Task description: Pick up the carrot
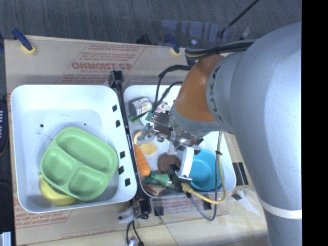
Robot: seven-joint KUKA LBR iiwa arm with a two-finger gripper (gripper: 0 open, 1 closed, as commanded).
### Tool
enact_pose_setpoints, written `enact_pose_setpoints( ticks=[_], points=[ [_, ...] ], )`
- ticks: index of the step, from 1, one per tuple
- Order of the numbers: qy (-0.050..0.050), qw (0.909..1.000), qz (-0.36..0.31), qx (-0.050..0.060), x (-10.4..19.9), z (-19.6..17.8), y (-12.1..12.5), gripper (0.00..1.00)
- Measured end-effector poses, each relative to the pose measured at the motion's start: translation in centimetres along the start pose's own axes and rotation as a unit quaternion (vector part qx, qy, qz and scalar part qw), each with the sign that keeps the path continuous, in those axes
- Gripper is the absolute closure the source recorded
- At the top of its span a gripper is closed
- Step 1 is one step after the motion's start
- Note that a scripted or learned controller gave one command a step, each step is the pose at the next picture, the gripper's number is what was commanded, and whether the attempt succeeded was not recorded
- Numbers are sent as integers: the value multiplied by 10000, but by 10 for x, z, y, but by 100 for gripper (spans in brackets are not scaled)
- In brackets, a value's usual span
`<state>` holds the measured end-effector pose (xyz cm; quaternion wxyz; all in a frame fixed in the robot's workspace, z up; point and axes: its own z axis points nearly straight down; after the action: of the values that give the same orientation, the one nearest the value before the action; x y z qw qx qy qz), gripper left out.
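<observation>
The carrot (142, 161) is showing plain orange, the divided plate (78, 162) pale green, the bowl (207, 171) bright blue. The left bin (61, 104) and right bin (139, 92) are gleaming white, and red lettering is running across the tan cardboard (66, 60).

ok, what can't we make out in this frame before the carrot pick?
All in the camera view:
- Right bin: its right side is covered by the arm.
- Blue bowl: upper edge hidden under the arm; contents cannot be told.
- Yellow thing in the left bin: mostly under the green plate; unidentifiable.
- Carrot: lower end runs into blurred clutter; tip unclear.
</observation>
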<state>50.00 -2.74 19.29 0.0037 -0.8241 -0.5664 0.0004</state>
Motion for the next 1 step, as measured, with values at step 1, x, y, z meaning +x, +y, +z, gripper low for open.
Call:
enact_pose_setpoints(
  ticks=[1],
  points=[
    [-37, 9999, 108, 32, -5, 3, -25, 0]
  ],
)
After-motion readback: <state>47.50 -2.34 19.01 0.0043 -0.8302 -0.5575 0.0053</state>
